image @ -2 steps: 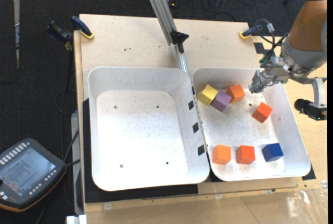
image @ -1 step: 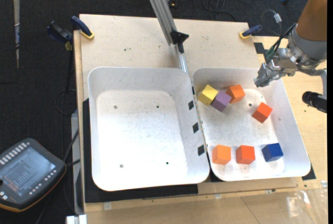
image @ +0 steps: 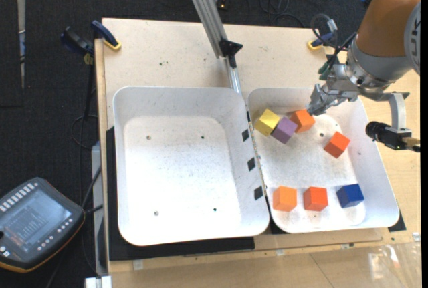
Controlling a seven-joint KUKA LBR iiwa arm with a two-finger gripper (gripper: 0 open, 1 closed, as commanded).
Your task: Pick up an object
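Note:
My gripper hangs low over the back of the right bin, its tip just to the right of an orange cube and close to touching it. A purple cube and a yellow cube lie in a row left of that orange cube. Another orange-red cube sits mid-bin. Along the front of the bin lie an orange cube, an orange-red cube and a blue cube. Nothing shows between the fingers.
The left bin stands beside the right one, sharing a middle wall. A slanted metal rod reaches down to the bins' back junction. Clamps sit at the bench's back corners, and a teach pendant lies at the lower left.

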